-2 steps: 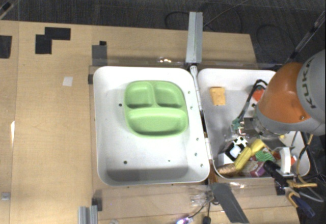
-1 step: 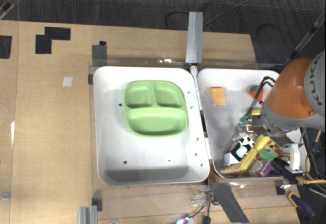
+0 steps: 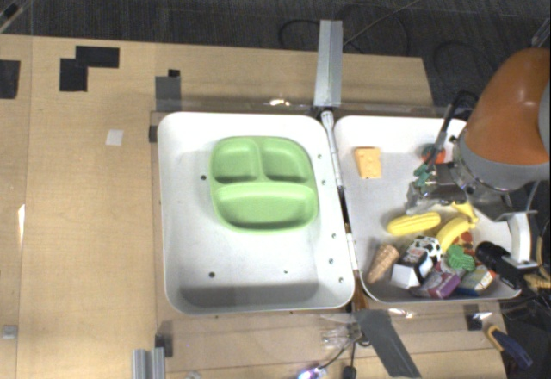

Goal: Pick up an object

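Corn cob (image 3: pixel 414 221), the likeliest pick, lies just below our pincer (image 3: pixel 422 189), whose grip we cannot tell. We hang low over this heap since toys crowd there; the cracker (image 3: pixel 368 163) sits off leftward, the green plate (image 3: pixel 263 182) farther.

A green three-compartment plastic tray (image 3: pixel 262 183) is seen in the left white bin (image 3: pixel 185 222). In the right white bin (image 3: pixel 379 132), an orange cracker-like square (image 3: pixel 368 163) lies apart from a yellow toy corn cob (image 3: pixel 413 223), beside which the gripper (image 3: pixel 428 188) is lowered.
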{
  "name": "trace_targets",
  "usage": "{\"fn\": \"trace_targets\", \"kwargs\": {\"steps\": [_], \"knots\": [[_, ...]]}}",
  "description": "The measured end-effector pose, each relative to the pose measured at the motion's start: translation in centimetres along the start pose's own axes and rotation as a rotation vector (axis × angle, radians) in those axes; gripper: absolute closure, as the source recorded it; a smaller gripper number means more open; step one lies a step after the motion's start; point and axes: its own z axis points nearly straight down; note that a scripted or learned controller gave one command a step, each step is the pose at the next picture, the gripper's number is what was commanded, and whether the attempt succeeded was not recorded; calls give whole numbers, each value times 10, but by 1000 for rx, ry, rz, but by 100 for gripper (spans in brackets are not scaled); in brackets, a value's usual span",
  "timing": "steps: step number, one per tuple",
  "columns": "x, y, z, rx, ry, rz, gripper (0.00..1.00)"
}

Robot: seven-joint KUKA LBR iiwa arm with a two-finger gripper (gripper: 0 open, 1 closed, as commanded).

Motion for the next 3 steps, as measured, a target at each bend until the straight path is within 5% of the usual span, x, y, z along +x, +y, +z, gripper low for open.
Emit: {"fn": "trace_targets", "kwargs": {"steps": [1,2,3], "knots": [[0,0,0,0,0,0,0],[-38,20,120,-28,-13,-187,0],[-41,-14,116,2,0,-157,0]]}}
